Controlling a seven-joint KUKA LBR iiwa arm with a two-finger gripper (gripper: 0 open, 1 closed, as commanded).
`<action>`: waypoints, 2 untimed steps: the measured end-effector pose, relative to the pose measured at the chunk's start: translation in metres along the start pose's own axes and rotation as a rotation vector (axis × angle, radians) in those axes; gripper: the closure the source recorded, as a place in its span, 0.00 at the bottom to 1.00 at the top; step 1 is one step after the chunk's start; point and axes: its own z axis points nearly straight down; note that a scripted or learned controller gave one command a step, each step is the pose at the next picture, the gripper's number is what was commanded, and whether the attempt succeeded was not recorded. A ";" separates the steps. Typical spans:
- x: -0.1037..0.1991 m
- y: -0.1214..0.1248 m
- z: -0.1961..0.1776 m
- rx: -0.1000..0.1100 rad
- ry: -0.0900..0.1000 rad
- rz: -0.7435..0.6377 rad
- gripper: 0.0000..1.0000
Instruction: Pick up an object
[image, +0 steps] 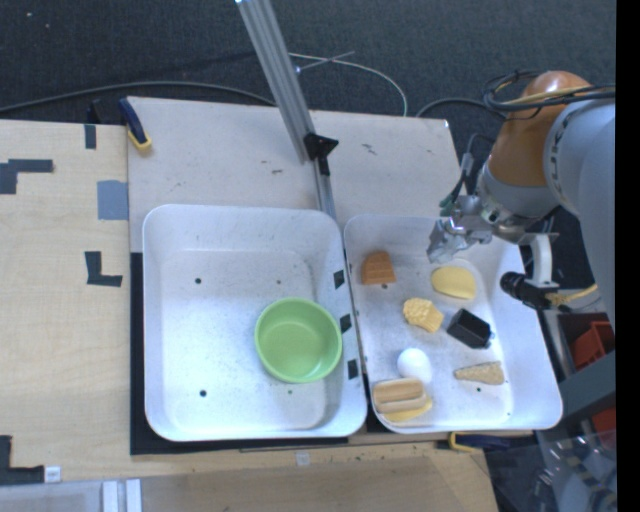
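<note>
On the pale wooden desk (60, 330), the left shallow white bin (175, 250) holds a round green plastic bowl (298, 340) near its right wall. The right white bin (520, 400) carries a small brown bread piece (377, 268), a long hot-dog bun (403, 398) lying left to right, a white egg (413, 364), a lumpy yellow piece (423, 315), a pale yellow oval piece (454, 282) with its long axis running left to right, a black block (468, 327) and a tan wedge (481, 374). The tool (447, 240) hangs just above the oval's upper-left; its grip cannot be told.
</note>
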 end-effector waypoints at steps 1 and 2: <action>-0.005 -0.004 -0.045 -0.005 -0.001 0.001 1.00; -0.008 0.001 -0.090 -0.005 -0.001 0.000 1.00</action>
